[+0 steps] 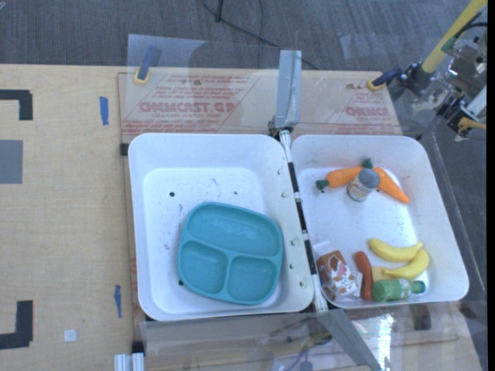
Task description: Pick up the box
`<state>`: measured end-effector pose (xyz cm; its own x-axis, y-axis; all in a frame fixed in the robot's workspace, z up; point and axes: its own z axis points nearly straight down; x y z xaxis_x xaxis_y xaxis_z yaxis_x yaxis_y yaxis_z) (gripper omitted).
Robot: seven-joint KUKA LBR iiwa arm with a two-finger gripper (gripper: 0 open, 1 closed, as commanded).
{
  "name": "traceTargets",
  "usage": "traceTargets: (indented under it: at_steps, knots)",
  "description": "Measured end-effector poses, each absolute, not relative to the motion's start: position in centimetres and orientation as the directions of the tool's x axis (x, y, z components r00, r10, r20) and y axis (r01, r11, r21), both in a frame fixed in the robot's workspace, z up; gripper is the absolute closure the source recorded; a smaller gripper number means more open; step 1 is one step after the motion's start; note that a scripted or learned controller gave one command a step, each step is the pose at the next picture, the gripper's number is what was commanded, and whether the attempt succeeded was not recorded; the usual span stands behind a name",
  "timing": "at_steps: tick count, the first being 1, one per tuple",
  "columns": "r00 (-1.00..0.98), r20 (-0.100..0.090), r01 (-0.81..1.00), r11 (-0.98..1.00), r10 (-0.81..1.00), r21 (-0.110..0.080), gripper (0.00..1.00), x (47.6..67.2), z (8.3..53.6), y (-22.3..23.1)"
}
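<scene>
The box [337,275] is a small brown and red carton with a picture on its top. It lies flat in the right bin [433,168], at the front left corner, close against the divider between the bins. A red sausage-shaped toy [363,272] lies right beside it. My gripper [462,83] is high at the top right, outside the bins and over the bench's far right edge, far from the box. Nothing shows in its grasp.
Also in the right bin are two orange carrots [390,184] with a small grey can [363,184] between them, yellow bananas [401,256] and a green bottle [396,289]. A teal divided plate [230,252] lies in the left bin [155,168].
</scene>
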<state>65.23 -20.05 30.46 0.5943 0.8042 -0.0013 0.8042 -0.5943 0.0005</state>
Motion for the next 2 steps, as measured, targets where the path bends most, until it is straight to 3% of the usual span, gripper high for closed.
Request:
traceTargets:
  at_steps: [1, 2]
  knots:
    - [0.551, -0.002, 0.835, -0.551, 0.835, -0.004, 0.00, 66.7, 20.0, -14.2]
    - [0.565, 0.002, 0.825, -0.565, 0.825, 0.004, 0.00, 58.7, 8.7, -18.6]
